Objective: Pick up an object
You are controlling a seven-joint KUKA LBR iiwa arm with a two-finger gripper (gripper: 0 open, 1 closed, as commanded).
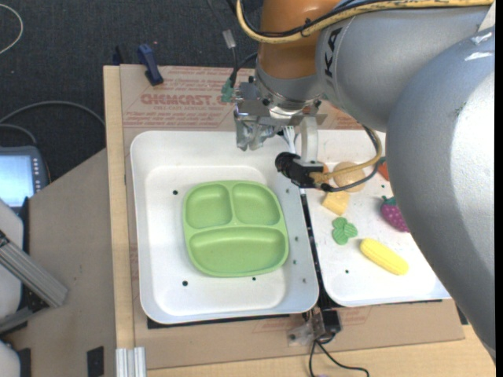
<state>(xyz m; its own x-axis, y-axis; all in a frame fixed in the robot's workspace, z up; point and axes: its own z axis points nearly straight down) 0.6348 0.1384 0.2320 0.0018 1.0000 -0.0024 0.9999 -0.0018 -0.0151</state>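
My gripper (251,138) hangs over the back edge of the left bin (149,210), above bare white floor just behind the green divided plate (234,228). No object shows under it or in it. The loose items lie in the right bin (377,289): a yellow cheese wedge (336,203), a small green leafy piece (343,231), a yellow corn cob (383,257), purple grapes (393,213) and a tan bread-like piece (351,176). All of them lie to the right of the gripper, across the wall between the bins.
The grey arm covers the back and right part of the right bin. An orange item (383,168) peeks out at the arm's edge. A blue clamp (149,63) sits on the brown board behind the left bin.
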